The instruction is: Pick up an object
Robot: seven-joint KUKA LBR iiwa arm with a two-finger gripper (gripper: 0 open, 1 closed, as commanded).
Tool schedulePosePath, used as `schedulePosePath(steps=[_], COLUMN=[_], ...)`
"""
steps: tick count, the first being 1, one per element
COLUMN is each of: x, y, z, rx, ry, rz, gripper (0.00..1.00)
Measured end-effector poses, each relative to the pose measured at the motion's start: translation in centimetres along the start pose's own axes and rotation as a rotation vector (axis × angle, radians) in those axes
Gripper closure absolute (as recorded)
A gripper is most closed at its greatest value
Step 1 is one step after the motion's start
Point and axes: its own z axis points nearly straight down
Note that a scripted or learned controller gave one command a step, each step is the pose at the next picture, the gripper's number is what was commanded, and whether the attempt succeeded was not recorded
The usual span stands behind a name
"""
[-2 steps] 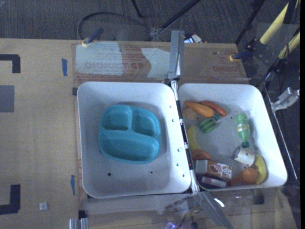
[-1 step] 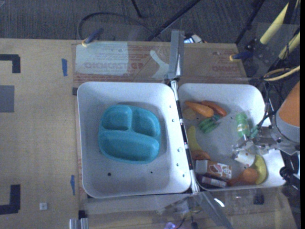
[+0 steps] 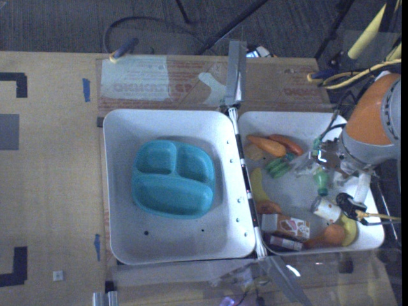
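Grey gripper (image 3: 323, 164) low over right bin (image 3: 299, 121) beside green object (image 3: 278, 166), jaw state perhaps unreadable, grasp undeterminable.

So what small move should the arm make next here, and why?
Probably a short descent toward the green object. The hand sits over the right bin, near the bin's middle, with nothing visibly between its fingers, and the green object lies just to its left, beside the carrots. Its finger state is unclear.
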Motion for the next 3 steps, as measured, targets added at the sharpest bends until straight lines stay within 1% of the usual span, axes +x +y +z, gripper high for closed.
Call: schedulePosePath(steps=[1,2,3], x=[0.1,-0.3,3.9], y=[0.1,-3.0,-4.4], z=[-1.1,-1.2,-12.2], rx=[-0.004,0.009,0.005], ry=[0.0,-0.001,-0.001], rz=[-0.002,0.398,0.389], gripper=[1.0,1.0,1.0])
